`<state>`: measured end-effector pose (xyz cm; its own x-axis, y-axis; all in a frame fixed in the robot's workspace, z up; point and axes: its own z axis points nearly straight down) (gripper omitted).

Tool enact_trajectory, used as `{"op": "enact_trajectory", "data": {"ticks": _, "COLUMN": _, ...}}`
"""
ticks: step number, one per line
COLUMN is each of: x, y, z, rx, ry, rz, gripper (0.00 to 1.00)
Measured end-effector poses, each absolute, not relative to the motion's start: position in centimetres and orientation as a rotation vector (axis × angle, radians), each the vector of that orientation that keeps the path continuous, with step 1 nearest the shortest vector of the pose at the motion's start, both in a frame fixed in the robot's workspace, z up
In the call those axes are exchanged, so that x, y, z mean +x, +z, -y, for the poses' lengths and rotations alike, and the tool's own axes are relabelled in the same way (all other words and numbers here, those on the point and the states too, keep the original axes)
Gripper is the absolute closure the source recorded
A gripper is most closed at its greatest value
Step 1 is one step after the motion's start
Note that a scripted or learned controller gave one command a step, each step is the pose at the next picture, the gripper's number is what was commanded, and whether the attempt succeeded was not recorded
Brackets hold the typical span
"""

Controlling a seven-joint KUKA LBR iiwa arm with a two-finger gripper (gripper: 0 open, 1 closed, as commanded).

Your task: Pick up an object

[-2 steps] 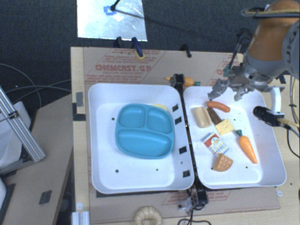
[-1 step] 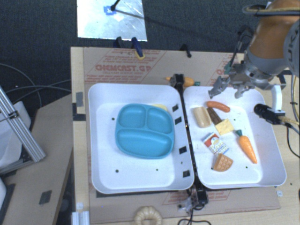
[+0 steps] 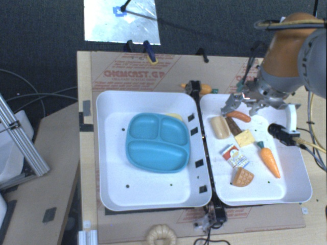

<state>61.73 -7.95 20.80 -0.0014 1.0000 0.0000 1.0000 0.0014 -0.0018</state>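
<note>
The right bin holds several toy foods. A red-orange sausage lies near its back edge. Beside it are a pale bread roll and a dark brown stick. A yellow cheese wedge, a small printed carton, a waffle-like biscuit and an orange carrot lie further forward. My gripper hangs low over the back of this bin, just above the sausage. Nothing shows as held in it.
The left bin carries a blue divided plate with a yellow piece peeking out behind it. A small orange thing sits behind the bins at the divider. A beige ring lies at the bench's front edge.
</note>
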Motion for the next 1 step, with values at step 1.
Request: {"op": "enact_trajectory", "data": {"ticks": 1, "x": 61.66, "y": 16.48, "z": 8.44, "rx": -2.22, "ry": 0.003, "rz": 2.221, "gripper": 0.0}}
